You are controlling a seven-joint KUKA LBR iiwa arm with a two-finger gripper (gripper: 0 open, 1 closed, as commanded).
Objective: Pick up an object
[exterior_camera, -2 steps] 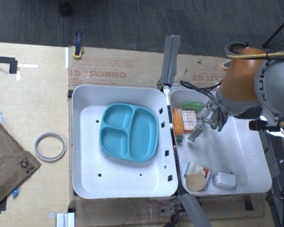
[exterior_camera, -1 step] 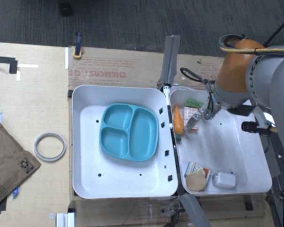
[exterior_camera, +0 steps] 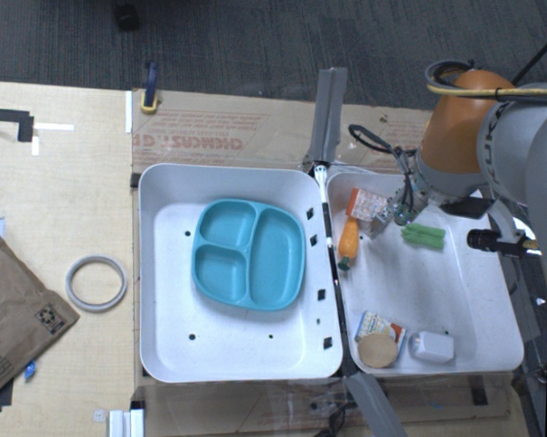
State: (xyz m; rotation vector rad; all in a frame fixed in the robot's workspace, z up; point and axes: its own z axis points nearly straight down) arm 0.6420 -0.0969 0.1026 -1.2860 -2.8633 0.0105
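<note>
Nothing is lifted yet: our hand hovers at the right bin's upper left beside the green block, grip unclear.

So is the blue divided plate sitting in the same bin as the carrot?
No, the blue plate lies in the left bin, while the carrot lies in the right bin.

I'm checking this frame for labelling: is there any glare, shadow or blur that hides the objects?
Camera view: even, soft light; the blue tray is sharp with little shadow. The right bin has a mild sheen but no washout. The arm shades the gripper, which looks small and slightly soft, beside the green object.
</note>
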